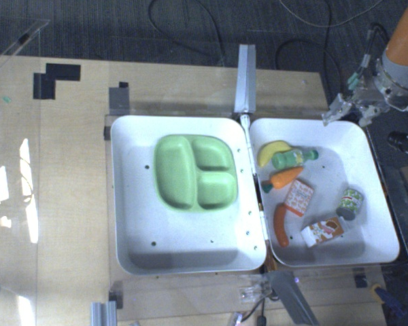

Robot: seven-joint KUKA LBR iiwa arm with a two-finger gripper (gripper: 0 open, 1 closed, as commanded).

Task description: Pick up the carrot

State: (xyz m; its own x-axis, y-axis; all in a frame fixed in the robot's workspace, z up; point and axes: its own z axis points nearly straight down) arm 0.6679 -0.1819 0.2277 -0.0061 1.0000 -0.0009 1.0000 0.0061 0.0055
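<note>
The grey arm with its orange band (pixel 402 43) reaches in over the far right corner of the wooden counter (pixel 47 202), and its two-finger gripper (pixel 350 109) hangs above the far rim of the right shallow white plastic bin (pixel 381 209), near that bin's far right corner. The fingers (pixel 334 110) appear spread apart with nothing between them, well clear of everything lying in the bin.

The small orange toy carrot (pixel 286 178) lies on its side in the left part of the right bin, close to the wall shared with the left bin, its green stalk end pointing toward that wall. Just beyond it, toward the far edge, a green plastic bottle (pixel 294 158) lies on its side, touching or nearly touching a yellow toy banana (pixel 272 151) in the bin's far left corner. Just beside the carrot on its near side sits a small flat box with a red and white pattern (pixel 299 198). A reddish-orange toy sausage (pixel 280 225) lies lengthwise near the bin's left wall, toward the near edge. A small white carton with an orange label (pixel 322 231) rests near the bin's near edge, and a small green and white can (pixel 350 202) lies toward the right wall.

The left shallow white bin (pixel 132 243) holds a light green divided plastic tray (pixel 194 171) with three compartments, set in its far half.
</note>
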